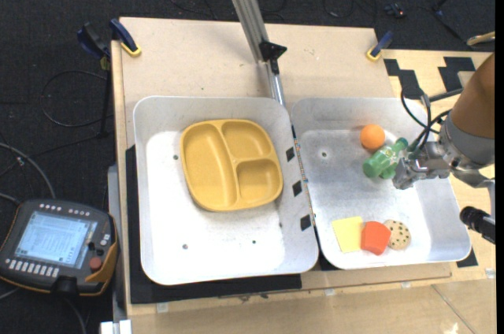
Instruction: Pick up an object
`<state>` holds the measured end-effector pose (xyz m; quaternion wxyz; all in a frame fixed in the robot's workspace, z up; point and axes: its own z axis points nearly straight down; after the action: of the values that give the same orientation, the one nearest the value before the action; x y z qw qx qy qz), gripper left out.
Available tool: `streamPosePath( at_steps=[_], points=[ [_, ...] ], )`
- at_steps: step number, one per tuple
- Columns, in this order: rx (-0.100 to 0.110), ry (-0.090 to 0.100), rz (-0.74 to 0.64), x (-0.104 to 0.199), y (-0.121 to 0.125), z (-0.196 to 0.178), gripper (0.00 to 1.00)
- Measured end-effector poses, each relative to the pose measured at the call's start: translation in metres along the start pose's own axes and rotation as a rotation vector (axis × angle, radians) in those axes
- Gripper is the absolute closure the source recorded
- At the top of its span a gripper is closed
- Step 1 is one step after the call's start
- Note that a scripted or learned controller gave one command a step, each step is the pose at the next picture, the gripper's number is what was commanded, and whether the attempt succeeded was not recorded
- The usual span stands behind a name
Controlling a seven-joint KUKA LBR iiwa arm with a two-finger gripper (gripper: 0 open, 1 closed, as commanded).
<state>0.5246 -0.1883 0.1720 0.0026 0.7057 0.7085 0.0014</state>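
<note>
In the right bin (331, 159), a green cup-like object (383, 161) lies on its side, just below an orange ball (372, 137). My gripper (404, 171) sits against the green object's right side, low in the bin. Whether the green object is between the gripper's two sides is hidden by the gripper body. Near the bin's front lie a yellow block (346, 234), a red piece (376, 238) and a spotted cookie (399, 234).
The left bin (157, 230) bears a yellow divided plate (232, 165). A metal pole (248, 1) slants up from the gap between the bins. A teach pendant (55, 246) lies off the bench at lower left. Cables hang by the wrist.
</note>
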Motion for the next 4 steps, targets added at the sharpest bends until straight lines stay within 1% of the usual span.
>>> streamPosePath(
  at_steps=[1,2,3,4],
  points=[
    [-0.001,-0.001,0.0,0.0,0.002,-0.053,1.0],
    [0.005,0.003,-0.004,0.048,-0.005,-0.062,1.0],
    [0.005,0.004,-0.006,0.107,-0.01,-0.071,1.0],
    [0.005,0.004,-0.005,0.158,-0.018,-0.077,1.0]
  ],
)
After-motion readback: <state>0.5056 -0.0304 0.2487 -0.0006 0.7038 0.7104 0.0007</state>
